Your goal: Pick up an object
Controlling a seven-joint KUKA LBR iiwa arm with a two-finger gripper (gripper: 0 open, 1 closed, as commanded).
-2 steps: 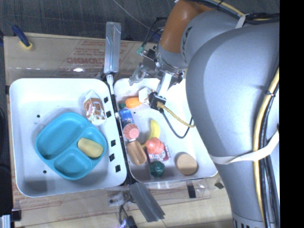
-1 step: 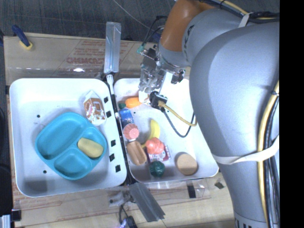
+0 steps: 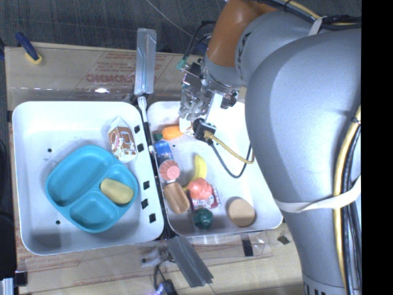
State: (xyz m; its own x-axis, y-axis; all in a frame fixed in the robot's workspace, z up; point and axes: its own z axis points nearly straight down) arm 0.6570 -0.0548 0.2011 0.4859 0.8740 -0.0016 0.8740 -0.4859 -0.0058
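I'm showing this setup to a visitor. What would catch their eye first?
The big grey arm fills the right side, its gripper hanging over the far end of the right bin. Next comes the blue plate in the left bin, with a yellow potato on it. Toy food, including a banana, crowds the right bin.

- faint red print on the cardboard sheet (image 3: 116, 69) behind the bins, too blurred to read.
- packet (image 3: 123, 141) in the left bin bears print, too small to read.
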